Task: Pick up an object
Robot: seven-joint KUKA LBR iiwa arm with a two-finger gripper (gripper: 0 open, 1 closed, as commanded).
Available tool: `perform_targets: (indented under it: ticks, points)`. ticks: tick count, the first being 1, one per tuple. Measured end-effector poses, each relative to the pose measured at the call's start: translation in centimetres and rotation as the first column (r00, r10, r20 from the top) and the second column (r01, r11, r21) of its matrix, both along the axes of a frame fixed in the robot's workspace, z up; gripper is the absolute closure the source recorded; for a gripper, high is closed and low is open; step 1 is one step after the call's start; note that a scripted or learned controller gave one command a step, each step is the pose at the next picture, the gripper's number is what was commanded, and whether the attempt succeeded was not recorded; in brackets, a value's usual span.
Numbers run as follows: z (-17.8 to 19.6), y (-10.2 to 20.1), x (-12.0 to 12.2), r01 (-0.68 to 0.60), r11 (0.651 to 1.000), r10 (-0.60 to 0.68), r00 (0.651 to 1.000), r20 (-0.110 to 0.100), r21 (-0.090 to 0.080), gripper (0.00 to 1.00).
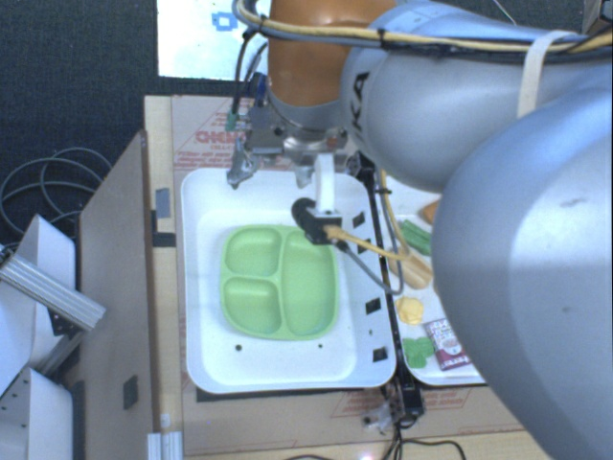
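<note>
Okay, you've got the gripper [271, 166] over the far edge of the left bin [203, 257]. It hangs off the grey arm [498, 161], which comes in from the right and covers most of the right bin [442, 379]. You cannot tell from this angle whether the gripper is spread or closed.

The green divided plate [280, 281] lies flat in the middle of the left bin with its three compartments facing up. It sits just in front of the gripper and apart from it, as far as you can see.

In the visible strip of the right bin:
- a green piece [414, 235] toward the back
- a tan wooden piece [418, 272] just in front of it
- a small yellow piece [410, 310] nearer you
- another green piece [418, 352] close to the front rim
- a red-and-white packet [446, 344] just beside that one

Both bins sit side by side on the brown worktop [115, 286].
</note>
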State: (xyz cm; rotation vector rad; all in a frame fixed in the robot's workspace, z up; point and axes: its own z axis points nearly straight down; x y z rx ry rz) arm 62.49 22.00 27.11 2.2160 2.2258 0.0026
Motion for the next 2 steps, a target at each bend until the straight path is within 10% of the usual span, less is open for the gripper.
perform_targets:
  ticks: [1,2]
  points:
    - [-3.1,1.5,-5.3,-0.002,1.000,0.002,1.000,-0.007,-0.001,0.00]
    - [-3.4,-4.7,-12.4,0.008,1.000,-0.008,1.000,-0.007,-0.002,0.00]
